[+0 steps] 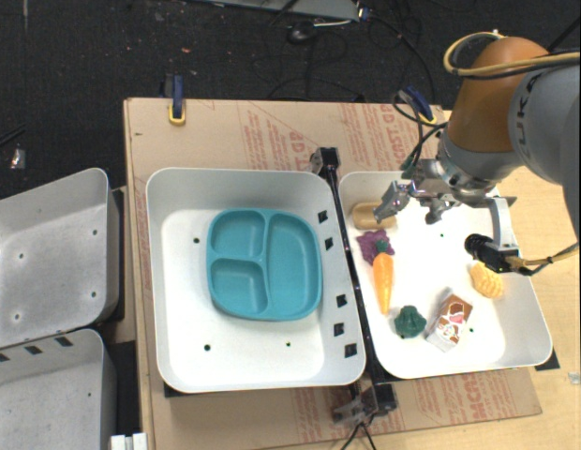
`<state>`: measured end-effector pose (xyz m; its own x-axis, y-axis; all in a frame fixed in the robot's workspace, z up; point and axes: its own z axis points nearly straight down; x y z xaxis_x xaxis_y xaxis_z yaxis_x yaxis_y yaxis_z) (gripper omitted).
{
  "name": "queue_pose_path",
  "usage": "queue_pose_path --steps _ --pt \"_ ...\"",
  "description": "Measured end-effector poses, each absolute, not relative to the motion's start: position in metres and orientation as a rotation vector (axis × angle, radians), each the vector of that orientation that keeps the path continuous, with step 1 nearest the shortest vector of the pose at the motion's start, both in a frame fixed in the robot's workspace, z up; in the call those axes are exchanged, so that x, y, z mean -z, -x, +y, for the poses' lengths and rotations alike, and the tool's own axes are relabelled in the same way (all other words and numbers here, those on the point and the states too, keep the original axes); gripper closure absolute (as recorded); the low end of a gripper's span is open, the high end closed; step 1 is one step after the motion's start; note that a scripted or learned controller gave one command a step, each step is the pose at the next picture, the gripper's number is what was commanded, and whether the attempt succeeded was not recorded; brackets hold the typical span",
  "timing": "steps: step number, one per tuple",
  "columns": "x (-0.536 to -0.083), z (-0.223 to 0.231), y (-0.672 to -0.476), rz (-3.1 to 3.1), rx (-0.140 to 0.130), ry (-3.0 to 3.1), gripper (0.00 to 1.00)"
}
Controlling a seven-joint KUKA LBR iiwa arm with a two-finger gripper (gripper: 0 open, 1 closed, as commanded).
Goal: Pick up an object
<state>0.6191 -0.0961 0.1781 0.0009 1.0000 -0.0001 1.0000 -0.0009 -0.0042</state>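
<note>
Gripper: my gripper (pixel 412 206) hangs over the far end of the right bin (pixel 426 270), close above its white floor.
Fingers: my fingers (pixel 392 201) are spread apart, and I see nothing between them; I hold nothing.
Tan lump: the nearest thing, a tan lump (pixel 367 217) lies just beside my fingers on the view's left. It sits against the bin's inner wall, and I cannot tell if a fingertip touches it.
Grapes: a small purple bunch of grapes (pixel 373 246) lies near, nearer the camera than the lump and left of my fingers.
Carrot: the carrot (pixel 382 281) lies lengthwise just past the grapes, its top touching them or nearly so.
Corn: the yellow corn (pixel 487 280) lies on the other side of my fingers, toward the view's right and nearer the camera, by the bin's outer wall.
Broccoli: the green broccoli (pixel 410 322) lies well apart from my fingers, at the bin's near end.
Carton: a small carton (pixel 450 322) lies tilted just beside the broccoli, on its right in the view.
Arm: my arm (pixel 515 111) comes in from the view's right, above the bin's far corner.
Left bin: the left bin (pixel 178 279) is well apart from my fingers and holds a teal divided plate (pixel 265 263) lying flat in its middle.
Bench: the bench (pixel 253 129) carries both bins side by side.
</note>
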Motion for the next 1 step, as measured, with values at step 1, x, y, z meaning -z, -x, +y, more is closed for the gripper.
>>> queue_pose_path --steps 1 --pt "-0.1309 -0.0937 -0.6267 -2.221 -0.004 2.219 0.0"
